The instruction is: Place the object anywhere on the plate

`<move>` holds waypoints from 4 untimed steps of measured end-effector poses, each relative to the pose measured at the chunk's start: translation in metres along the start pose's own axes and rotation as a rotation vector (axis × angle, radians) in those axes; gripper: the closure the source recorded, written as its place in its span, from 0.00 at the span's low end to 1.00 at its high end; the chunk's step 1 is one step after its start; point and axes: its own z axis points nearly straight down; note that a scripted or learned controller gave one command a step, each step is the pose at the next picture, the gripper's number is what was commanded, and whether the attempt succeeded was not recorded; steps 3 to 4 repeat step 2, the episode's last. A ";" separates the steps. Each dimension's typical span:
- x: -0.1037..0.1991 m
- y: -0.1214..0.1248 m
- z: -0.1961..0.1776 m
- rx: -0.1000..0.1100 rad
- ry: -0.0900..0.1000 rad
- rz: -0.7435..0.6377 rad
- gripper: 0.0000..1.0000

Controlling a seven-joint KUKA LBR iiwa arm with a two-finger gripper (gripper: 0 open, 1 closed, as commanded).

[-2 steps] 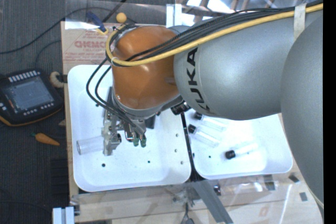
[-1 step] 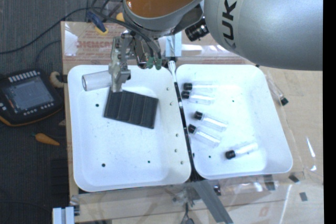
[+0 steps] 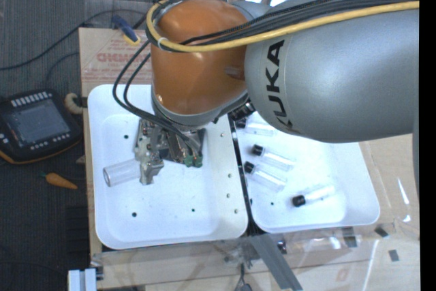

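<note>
Clear tube (image 3: 121,174) lies in left bin (image 3: 109,228), touching the gripper's (image 3: 151,167) left side | gripper opening: cannot tell | advice: centre over tube, close squarely before lifting; plate location unclear.

— What sits off to the left of the bins?

— A black handheld control pendant (image 3: 37,126) with a grey screen, lying on the dark floor, and a small orange tool (image 3: 60,180) just below it.

— And behind the bins?

— A brown cardboard sheet (image 3: 109,58) with red lettering, with black cables (image 3: 129,78) looping across it.
</note>
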 end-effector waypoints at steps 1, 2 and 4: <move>-0.071 -0.011 -0.034 -0.003 -0.004 0.083 1.00; -0.088 -0.015 -0.155 0.000 -0.003 -0.057 1.00; -0.088 -0.015 -0.155 0.000 -0.003 -0.057 1.00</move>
